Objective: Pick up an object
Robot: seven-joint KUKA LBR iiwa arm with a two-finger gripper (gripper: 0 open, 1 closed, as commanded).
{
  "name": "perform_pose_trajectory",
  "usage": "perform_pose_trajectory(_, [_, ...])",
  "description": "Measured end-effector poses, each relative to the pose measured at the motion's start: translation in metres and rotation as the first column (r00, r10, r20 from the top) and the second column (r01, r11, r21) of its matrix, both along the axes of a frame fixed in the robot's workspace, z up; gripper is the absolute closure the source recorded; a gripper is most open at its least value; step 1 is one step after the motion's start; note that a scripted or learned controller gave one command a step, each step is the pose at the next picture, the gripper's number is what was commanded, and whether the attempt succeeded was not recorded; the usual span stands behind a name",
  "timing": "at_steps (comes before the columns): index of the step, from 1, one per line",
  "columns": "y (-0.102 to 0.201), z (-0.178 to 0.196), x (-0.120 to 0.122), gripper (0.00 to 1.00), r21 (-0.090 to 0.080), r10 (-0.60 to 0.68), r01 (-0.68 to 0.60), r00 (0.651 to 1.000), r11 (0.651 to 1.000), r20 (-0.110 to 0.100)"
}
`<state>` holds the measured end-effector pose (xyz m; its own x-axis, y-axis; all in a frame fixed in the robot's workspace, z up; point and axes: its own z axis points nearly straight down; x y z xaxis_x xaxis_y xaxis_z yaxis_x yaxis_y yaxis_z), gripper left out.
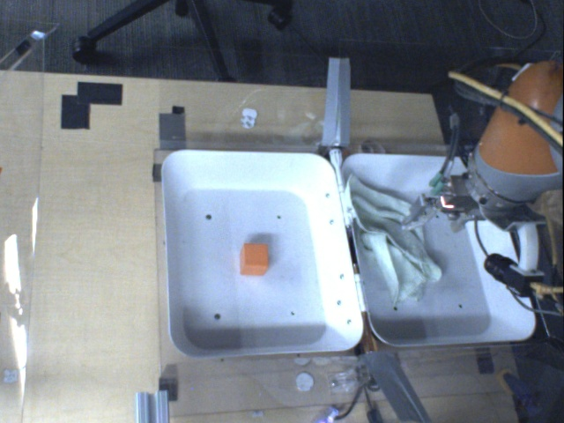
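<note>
Hand [421, 214] clamped on the towel [392, 241] (long axis running top-left to bottom-right).

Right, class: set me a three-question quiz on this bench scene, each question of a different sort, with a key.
1. True or false: the orange cube lies in the right bin.
2. Which bin holds the crumpled cloth? A) left bin B) right bin
3. Fill in: the gripper is over the ____ bin, at the cloth's upper edge.

Key: 1. False, it lies in the left bin. 2. B. 3. right.
</note>
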<state>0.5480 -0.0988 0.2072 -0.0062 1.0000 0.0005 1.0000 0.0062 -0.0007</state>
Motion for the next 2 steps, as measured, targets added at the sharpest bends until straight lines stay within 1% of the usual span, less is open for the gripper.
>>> perform_pose_trajectory(1, [-0.006,-0.110,0.032,0.00,-0.001,0.068,-0.068,0.998,0.998,0.009])
perform_pose_trajectory(2, [-0.004,-0.100,0.034,1.00,-0.001,0.069,-0.069,0.998,0.998,0.013])
